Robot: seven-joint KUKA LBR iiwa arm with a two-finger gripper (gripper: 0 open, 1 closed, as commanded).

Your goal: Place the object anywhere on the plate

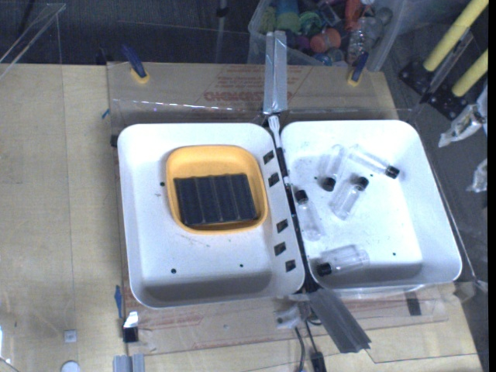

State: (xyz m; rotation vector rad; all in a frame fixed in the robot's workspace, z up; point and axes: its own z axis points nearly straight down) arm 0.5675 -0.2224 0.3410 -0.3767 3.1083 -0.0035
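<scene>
A yellow, rounded-square plate (pixel 177 167) sits in the left white bin (pixel 143 231), toward its back. A dark grey rectangular object with lengthwise ribs (pixel 215 198) lies flat on the plate and covers most of its floor. In the right white bin (pixel 411 231) lie several clear plastic vials with black caps: one near the front (pixel 341 258), one in the middle (pixel 347 198), and one toward the back right (pixel 373 163).
A raised divider with black marks (pixel 279 208) separates the two bins. Behind them stands a clear tub of coloured toys (pixel 325 14). Yellow foam tubes (pixel 465 29) and dark hardware sit at the top right. The tan bench (pixel 54 208) spreads out to the left.
</scene>
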